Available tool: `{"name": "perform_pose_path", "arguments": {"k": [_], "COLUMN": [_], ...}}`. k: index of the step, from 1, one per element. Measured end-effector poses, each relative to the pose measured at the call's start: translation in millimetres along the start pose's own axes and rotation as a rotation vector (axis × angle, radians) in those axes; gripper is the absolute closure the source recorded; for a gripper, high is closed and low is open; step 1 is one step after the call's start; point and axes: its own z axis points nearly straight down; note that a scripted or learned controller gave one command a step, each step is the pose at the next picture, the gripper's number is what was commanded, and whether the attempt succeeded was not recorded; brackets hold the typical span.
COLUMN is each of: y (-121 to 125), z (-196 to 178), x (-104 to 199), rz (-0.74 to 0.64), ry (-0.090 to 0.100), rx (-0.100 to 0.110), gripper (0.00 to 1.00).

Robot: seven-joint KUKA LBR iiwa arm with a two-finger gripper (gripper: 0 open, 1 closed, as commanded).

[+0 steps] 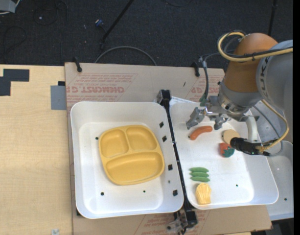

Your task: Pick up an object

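Note:
My gripper (207, 121) hangs over the back of the right bin (260, 187), its two fingers spread apart and open, with nothing between them. An orange-red sausage (201, 131) lies on the bin floor just in front of the fingertips, apart from them. To its right sit a cream round piece (229, 135) and a red and teal piece (226, 150). A green pea pod (199, 174) and a yellow corn cob (203, 194) lie near the bin's front left.
The left bin (86, 180) bears a yellow divided plate (131, 153). A black divider rail (172, 151) runs between the bins. The grey arm with its orange band (247, 62) stands over the right bin's back right corner.

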Motion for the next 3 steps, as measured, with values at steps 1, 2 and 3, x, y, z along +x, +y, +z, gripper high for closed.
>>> {"name": "perform_pose_path", "arguments": {"k": [1, 2, 3], "y": [2.7, -3.5, -3.7], "z": [-6.0, 56.9, 98.2], "x": [-0.2, -2.2, -1.2], "rz": [-0.001, 0.000, 0.001], "ry": [-0.001, -0.001, -0.001], "rx": [-0.011, -0.005, -0.010], "gripper": [0.00, 0.00, 0.00]}}
